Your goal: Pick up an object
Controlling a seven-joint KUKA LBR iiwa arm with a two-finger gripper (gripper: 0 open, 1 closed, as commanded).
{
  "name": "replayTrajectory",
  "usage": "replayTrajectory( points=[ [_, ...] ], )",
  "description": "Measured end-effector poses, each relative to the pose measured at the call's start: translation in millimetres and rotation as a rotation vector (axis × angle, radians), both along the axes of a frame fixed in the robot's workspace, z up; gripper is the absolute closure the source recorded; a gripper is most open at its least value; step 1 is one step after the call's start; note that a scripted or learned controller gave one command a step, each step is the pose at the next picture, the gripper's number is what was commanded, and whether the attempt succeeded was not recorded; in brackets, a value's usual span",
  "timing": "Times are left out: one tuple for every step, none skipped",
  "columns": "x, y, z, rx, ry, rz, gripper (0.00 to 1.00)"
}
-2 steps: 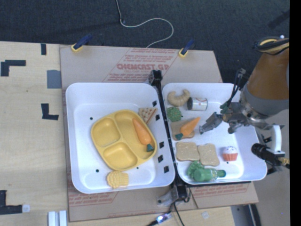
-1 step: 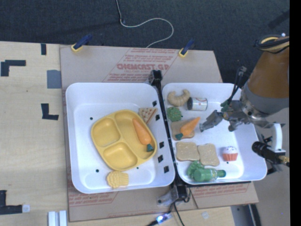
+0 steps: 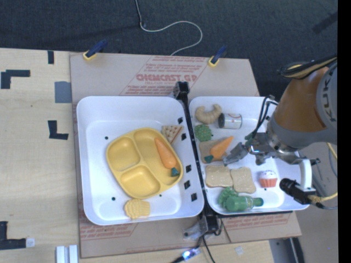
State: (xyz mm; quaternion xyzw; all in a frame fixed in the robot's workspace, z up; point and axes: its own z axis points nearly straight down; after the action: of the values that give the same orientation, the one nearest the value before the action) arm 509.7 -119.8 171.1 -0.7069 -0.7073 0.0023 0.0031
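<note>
While the arm (image 3: 307, 111) reaches in from the right over the right bin (image 3: 274, 207), the jaws sit low near that bin's middle, around the dark tip at the gripper (image 3: 237, 154). Can't tell whether the jaws are apart or together; nothing visibly between them.

Closest object: a carrot (image 3: 220, 147), orange with a green end, just left of the tip, touching or nearly so, can't tell which. Just below: two toast slices (image 3: 230, 177) side by side. Right of those, a small cupcake (image 3: 267, 178) with a red base. Front edge of the bin: a green bottle (image 3: 237, 203) lying on its side. Back of the bin: a croissant (image 3: 208, 113), a silver can (image 3: 230, 120) on its side beside it, and a green broccoli piece (image 3: 203, 132) under the croissant.

Left bin (image 3: 88, 163): a yellow divided tray (image 3: 134, 166) set at an angle, a second carrot (image 3: 165, 153) lying in it. A waffle-pattern cracker (image 3: 171, 131) at the tray's back corner, a yellow corn piece (image 3: 136, 207) at its front.

Both bins rest on a cardboard sheet (image 3: 159, 75) on the wooden counter (image 3: 33, 147). A white cable (image 3: 164, 26) loops on the dark floor behind.
</note>
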Motion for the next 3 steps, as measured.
replayTrajectory(
  points=[
    [-3.1, -9.0, -58.0, 0.0, 0.001, -0.001, 0.0],
    [-2.1, -10.0, -85.4, -0.004, -0.01, -0.001, 0.0],
    [-0.1, -9.6, -72.2, -0.004, -0.015, -0.001, 1.0]
  ],
)
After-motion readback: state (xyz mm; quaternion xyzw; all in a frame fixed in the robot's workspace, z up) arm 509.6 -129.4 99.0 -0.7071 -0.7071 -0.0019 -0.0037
